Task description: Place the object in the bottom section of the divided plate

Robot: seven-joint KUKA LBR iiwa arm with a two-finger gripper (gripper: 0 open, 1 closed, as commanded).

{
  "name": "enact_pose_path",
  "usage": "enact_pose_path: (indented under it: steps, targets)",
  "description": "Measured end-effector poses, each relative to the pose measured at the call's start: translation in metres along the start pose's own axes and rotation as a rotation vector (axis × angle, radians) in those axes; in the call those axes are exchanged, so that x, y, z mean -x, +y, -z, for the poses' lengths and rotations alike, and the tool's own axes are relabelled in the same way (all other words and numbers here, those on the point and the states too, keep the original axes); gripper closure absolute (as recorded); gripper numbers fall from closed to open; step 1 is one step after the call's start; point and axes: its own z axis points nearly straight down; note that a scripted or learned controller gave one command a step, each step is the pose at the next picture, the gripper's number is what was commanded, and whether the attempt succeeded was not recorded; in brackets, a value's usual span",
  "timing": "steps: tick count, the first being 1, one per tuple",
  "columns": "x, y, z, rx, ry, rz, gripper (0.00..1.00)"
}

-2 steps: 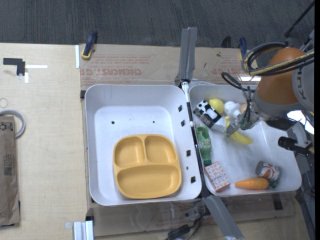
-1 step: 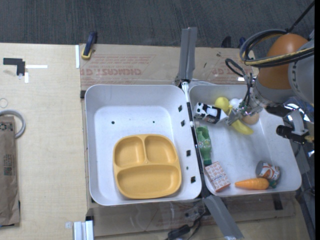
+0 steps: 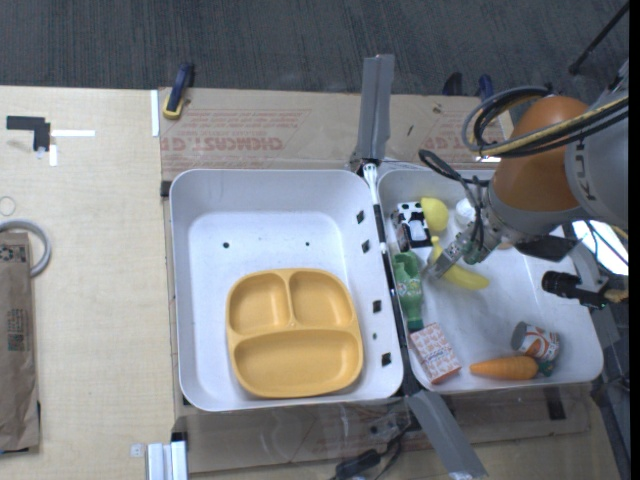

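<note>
A yellow divided plate [image 3: 295,330] lies in the left white bin [image 3: 200,268], with its large bottom section [image 3: 298,360] nearest the front edge and bare. My gripper [image 3: 443,260] is down in the right bin [image 3: 575,318], at the left end of a yellow banana [image 3: 468,278] and just right of a green bottle [image 3: 407,278]. Whether it touches the banana cannot be made out. Nothing is visibly held.
The right bin also holds a yellow fruit [image 3: 433,211], a black-and-white box [image 3: 411,224], a pink patterned box [image 3: 434,353], a carrot [image 3: 505,368] and a small can [image 3: 538,342]. A raised divider [image 3: 385,268] separates the two bins. The arm's orange band [image 3: 535,163] hangs over the bin's back right.
</note>
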Motion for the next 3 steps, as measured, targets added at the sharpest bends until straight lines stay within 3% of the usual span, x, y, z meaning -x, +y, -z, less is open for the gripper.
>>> enact_pose_path:
  steps: [1,2,3]
  targets:
    - [-0.105,0.025,0.174,-0.001,0.0,0.006,1.0]
    - [-0.171,0.045,0.109,-0.002,0.001,0.146,1.0]
    - [-0.201,0.043,0.151,-0.003,-0.001,-0.359,1.0]
